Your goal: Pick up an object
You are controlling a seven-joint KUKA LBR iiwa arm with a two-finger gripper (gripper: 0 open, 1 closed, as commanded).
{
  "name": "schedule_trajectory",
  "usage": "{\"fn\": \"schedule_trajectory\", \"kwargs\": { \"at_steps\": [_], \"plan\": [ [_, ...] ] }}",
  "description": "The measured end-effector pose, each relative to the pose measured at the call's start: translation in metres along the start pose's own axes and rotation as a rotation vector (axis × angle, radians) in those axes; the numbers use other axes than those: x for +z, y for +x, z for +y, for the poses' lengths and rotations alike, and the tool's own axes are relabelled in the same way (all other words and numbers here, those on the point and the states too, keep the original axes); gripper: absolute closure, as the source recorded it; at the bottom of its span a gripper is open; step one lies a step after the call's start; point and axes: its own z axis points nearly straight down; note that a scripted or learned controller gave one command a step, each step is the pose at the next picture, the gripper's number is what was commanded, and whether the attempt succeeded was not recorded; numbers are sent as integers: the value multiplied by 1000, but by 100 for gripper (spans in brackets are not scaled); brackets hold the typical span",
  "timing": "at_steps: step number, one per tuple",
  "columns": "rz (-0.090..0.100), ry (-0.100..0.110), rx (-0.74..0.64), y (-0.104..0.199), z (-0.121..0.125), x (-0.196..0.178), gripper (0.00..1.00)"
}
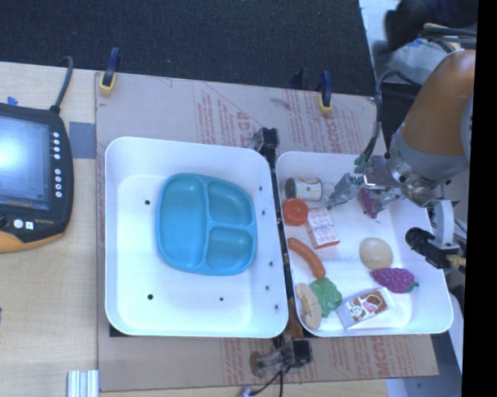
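Note:
The right bin (441,313) holds several toy foods: a small white can (308,188), an orange tomato (295,210), a red-and-white box (322,230), a sausage (306,255), a green vegetable (327,293), a beige potato (376,253), purple grapes (395,279) and a printed carton (365,307). My gripper (360,191) hangs low over the back of this bin, right of the can. A small magenta piece (369,204) shows just under it; whether it is gripped is unclear.
The left bin (123,254) carries a blue divided plate (206,225). A teach pendant (23,175) lies on the bench at far left. Clamps (325,88) pin the cardboard underlay at the back. A tan peanut-shaped toy (310,305) lies by the right bin's front left corner.

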Motion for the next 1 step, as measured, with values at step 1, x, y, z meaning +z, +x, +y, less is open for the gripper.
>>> {"fn": "schedule_trajectory", "kwargs": {
  "at_steps": [1],
  "plan": [
    [-2, -7, 2, 0, -49, 106, 0]
  ]
}}
